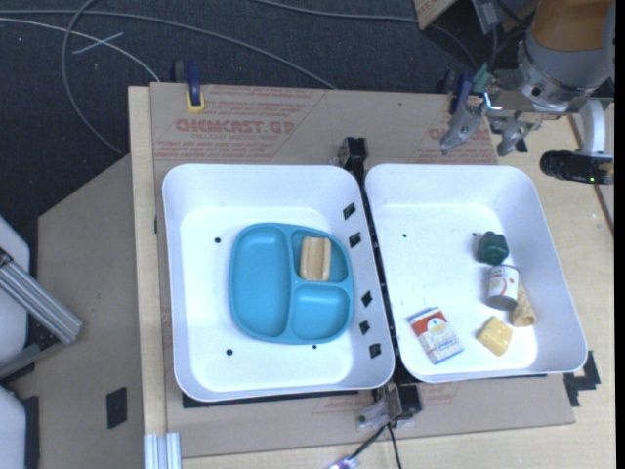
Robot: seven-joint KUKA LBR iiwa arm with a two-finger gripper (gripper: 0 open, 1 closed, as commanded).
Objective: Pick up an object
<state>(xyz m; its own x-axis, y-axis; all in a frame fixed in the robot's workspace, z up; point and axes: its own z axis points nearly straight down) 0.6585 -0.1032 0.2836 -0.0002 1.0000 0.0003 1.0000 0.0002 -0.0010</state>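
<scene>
Gripper fingers spread apart and holding nothing, it hangs above the far rim of the right bin. Along that bin's right side lie a dark green object, a small can, a tan piece, a yellow block and a red-and-white carton (all well below the fingers). Left bin holds a blue divided plate with a tan block.

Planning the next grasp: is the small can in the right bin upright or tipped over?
Tipped. The small can lies on its side on the right bin floor, its long side facing up, beside the green object.
</scene>
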